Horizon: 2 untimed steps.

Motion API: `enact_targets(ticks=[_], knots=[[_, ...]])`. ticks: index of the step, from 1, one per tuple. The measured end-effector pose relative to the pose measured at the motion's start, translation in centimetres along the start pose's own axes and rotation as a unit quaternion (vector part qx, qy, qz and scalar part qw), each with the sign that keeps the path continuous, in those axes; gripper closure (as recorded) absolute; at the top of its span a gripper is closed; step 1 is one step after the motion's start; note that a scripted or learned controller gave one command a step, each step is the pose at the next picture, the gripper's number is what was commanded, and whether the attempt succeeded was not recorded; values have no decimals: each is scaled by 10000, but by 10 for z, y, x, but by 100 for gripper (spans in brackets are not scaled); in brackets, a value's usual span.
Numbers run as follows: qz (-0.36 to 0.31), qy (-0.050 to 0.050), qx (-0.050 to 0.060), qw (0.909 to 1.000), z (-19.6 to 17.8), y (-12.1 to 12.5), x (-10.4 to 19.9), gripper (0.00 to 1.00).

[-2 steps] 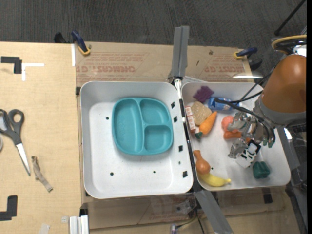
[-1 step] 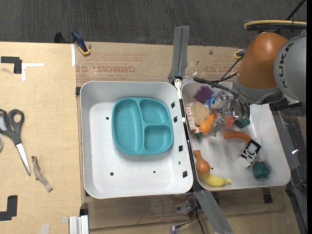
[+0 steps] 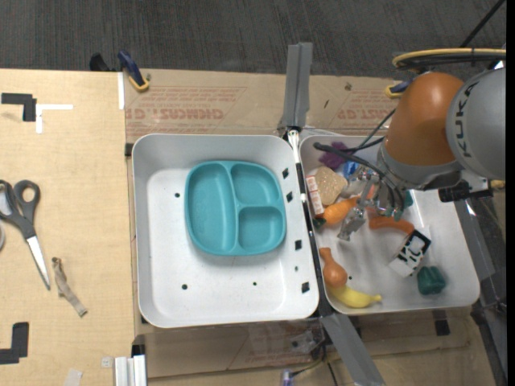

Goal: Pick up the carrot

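Nearest me in the right bin (image 3: 463, 292) lay a banana (image 3: 356, 297), a pear-shaped orange fruit (image 3: 332, 270) and a green block (image 3: 430, 280). Farther in, my claw (image 3: 360, 218) hung low over the clutter, just beside the carrot (image 3: 338, 211), which lay near the bin's left wall; I could not tell how the claw stood. In the left bin (image 3: 153, 215) sat a teal divided plate (image 3: 236, 207). Scissors (image 3: 26, 219) rested on the bench (image 3: 64, 175).

The arm (image 3: 451, 127) covers the right bin's (image 3: 451, 296) far corner; the pincer (image 3: 366, 211) blurs into clutter, its grip on anything unclear
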State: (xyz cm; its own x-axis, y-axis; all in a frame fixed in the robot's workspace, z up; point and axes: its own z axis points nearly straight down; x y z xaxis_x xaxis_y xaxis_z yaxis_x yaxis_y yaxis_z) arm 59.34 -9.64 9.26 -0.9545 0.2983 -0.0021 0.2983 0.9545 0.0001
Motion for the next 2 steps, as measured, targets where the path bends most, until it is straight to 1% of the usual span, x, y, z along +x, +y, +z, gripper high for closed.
enact_targets(ticks=[1,2], knots=[[-134,6,2,9999,1,-30,48,0],[-497,-16,-2,9988,-1,6,-10,0]])
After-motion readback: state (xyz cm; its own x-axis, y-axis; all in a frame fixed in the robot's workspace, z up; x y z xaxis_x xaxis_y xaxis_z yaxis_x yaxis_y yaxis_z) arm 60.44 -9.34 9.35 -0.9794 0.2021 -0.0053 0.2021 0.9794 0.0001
